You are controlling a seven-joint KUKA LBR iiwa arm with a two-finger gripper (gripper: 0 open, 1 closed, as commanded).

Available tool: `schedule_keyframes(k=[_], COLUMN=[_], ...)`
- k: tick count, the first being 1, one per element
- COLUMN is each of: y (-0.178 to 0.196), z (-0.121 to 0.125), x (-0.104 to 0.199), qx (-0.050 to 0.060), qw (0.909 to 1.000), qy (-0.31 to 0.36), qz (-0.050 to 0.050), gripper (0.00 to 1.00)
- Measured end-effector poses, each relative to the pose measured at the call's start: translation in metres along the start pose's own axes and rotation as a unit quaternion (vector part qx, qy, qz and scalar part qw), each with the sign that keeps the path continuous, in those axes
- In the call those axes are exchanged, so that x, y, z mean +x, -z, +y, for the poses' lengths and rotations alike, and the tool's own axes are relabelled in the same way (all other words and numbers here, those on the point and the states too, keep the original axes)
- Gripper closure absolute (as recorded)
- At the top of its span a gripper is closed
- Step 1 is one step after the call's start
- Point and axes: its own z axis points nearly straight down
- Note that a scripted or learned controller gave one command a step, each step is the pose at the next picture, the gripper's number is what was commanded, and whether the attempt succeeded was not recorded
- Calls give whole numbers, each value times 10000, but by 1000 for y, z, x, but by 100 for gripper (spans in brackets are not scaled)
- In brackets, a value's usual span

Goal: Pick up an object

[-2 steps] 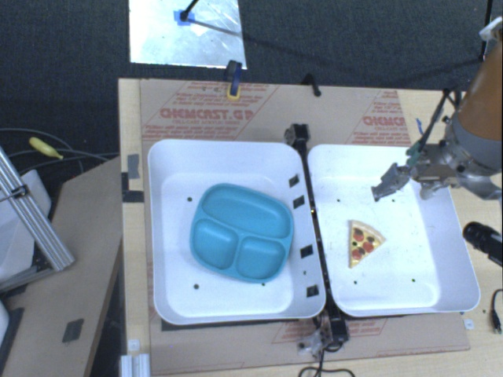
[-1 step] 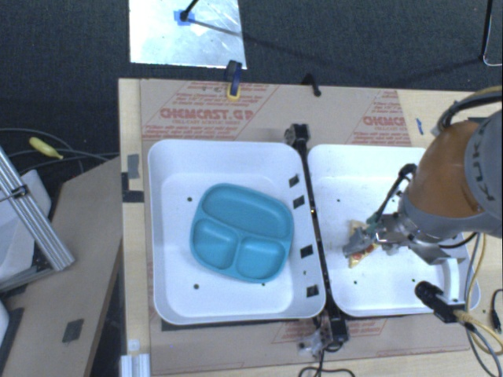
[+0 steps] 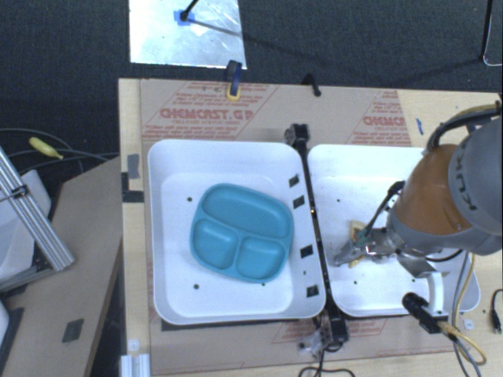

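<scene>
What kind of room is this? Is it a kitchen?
Probably not a kitchen; it looks like a robot lab. A robot arm reaches over two white bins on a bench, a blue divided plate lies in one, and cables trail around.

Blue divided plate [image 3: 241,232], 2 white bins [image 3: 174,181], grey arm [image 3: 481,181] with orange band [image 3: 431,188], tan bench [image 3: 338,112] with red lettering

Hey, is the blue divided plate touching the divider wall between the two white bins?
Apart. The camera view shows a strip of bare white bin floor between the blue divided plate and the divider wall.
</scene>
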Motion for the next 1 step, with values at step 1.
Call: schedule_keyframes(k=[1], y=[187], z=[-3], x=[15], qx=[-106], qw=[9999], qy=[34], qz=[-8], gripper=[0])
